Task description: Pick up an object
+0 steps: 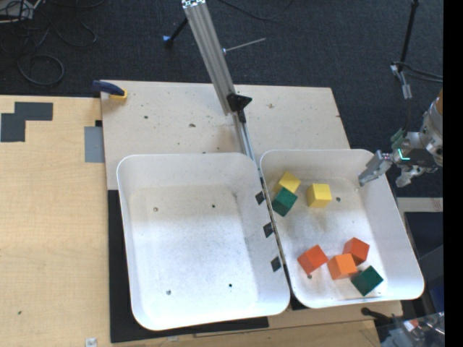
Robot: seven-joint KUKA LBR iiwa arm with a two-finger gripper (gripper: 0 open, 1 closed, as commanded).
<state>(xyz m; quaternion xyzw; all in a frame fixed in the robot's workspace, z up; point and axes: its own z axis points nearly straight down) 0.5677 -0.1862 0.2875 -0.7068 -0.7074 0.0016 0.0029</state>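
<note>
Objects: two yellow cubes [289, 182] [319, 194], a dark green cube [283, 203] touching the first yellow one, three orange cubes [312, 259] [343, 266] [357, 249] and a second green cube [367, 280] clustered near the front.
Container: all lie in the right shallow white bin [405, 237]; the left white bin [145, 194] sits beside it.
Hard to see: the arm is cut off at the right edge.
Pincer [379, 169]: over the right bin's far right rim, holding nothing; fingers look spread.
Desk [166, 118]: pale, speckled.

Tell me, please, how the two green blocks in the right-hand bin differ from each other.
The upper green block lies near the bin's left wall, touching a yellow block; the lower green block sits near the bin's front right corner, beside an orange block. The lower one looks slightly larger. Both are dark green cubes.
</note>
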